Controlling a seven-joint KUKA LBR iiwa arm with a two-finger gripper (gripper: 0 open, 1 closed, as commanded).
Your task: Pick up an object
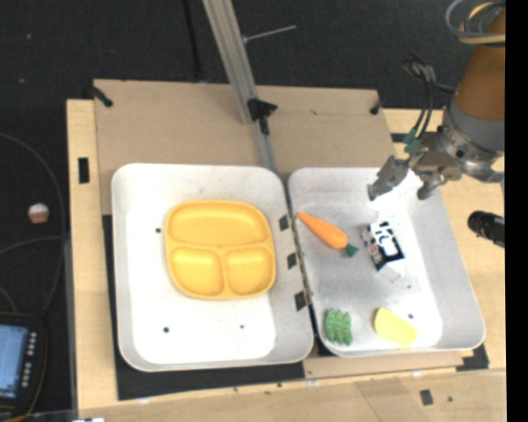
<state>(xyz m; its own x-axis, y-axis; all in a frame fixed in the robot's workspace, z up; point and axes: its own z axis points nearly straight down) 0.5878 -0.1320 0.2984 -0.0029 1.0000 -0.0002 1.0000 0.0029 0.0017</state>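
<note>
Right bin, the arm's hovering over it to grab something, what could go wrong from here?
The carrot lies near the black-and-white object, so a descent between them might nudge one instead of gripping.

The yellow piece and green piece sit near the bin's front wall, which could block the gripper.

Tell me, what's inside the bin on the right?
The right bin holds a carrot, a black-and-white block, a green piece and a yellow piece. The gripper hangs over its far edge, hiding the floor beneath.
</note>
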